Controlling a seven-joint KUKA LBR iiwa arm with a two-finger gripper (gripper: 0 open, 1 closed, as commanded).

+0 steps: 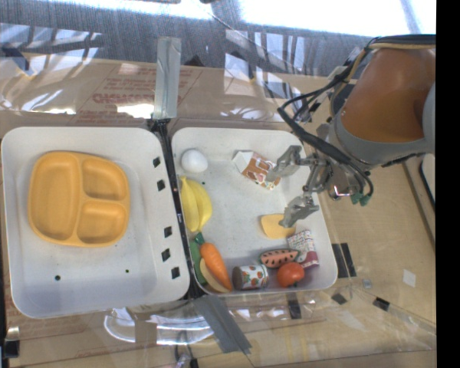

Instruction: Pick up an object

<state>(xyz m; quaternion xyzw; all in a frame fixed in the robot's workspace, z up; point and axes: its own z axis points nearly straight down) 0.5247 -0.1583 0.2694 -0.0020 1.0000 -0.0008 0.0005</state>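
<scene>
The gripper (pixel 289 182) hung with jaws spread and empty, approach step under way; a small red-and-white carton (pixel 253 167) sat just beside the upper jaw. Next, I judged, centring then closing.

Divided tray (pixel 78 198) in left bin (pixel 15 282). Right bin (pixel 238 140): egg (pixel 194 161) at rear left, banana (pixel 195 204) in front of it, carrot (pixel 215 265) nearer still; tomato (pixel 290 274) at front right.
</scene>
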